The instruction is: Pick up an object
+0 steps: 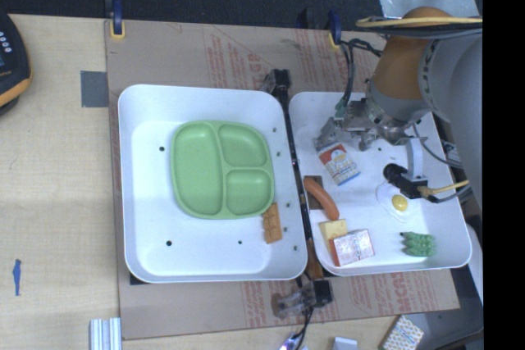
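Observation:
My gripper [348, 138] hangs over the back of the right bin [447, 258], its two grey fingers spread apart with nothing between them. Just in front of the fingertips lies a small red, white and blue carton [339, 164]. An orange sausage [321, 197], a yellow cheese block [332, 229] and a red-and-white packet [353, 247] lie nearer the front. A fried egg [399, 202] and a green broccoli piece [417, 243] rest on the right side.
The left bin [143, 258] holds a green divided plate [221, 168] and a brown cracker [271, 223] by its right wall. The grey arm with its orange band [410, 65] comes in over the right bin's back corner.

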`<state>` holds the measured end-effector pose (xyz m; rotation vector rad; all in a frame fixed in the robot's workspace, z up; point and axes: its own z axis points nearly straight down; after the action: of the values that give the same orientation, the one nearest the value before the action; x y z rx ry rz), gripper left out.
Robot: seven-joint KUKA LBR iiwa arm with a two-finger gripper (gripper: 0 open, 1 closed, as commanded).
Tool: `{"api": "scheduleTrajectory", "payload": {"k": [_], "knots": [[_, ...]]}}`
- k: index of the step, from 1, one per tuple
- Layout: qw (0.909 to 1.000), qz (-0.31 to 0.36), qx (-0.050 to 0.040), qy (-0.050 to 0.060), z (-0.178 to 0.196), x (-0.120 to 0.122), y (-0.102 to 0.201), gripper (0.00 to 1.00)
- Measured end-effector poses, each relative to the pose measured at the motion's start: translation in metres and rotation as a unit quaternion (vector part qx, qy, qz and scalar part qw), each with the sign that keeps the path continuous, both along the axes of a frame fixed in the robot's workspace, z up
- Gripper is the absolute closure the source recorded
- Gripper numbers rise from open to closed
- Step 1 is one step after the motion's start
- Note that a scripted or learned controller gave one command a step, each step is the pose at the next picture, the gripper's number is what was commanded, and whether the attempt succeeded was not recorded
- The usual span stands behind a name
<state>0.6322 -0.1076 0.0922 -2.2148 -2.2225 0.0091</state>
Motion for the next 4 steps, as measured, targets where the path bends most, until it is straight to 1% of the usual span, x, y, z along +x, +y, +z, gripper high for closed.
{"api": "scheduleTrajectory", "payload": {"k": [1, 2, 3, 4], "knots": [[1.0, 0.002, -0.0002, -0.003, 0.0, 0.017, 0.014, 0.0], [1.0, 0.0, -0.0001, 0.0, -0.001, -0.017, -0.013, 0.0], [1.0, 0.002, 0.0, -0.003, 0.0, -0.007, 0.012, 0.0], [1.0, 0.0, -0.0001, 0.0, -0.001, -0.039, -0.02, 0.0]]}}
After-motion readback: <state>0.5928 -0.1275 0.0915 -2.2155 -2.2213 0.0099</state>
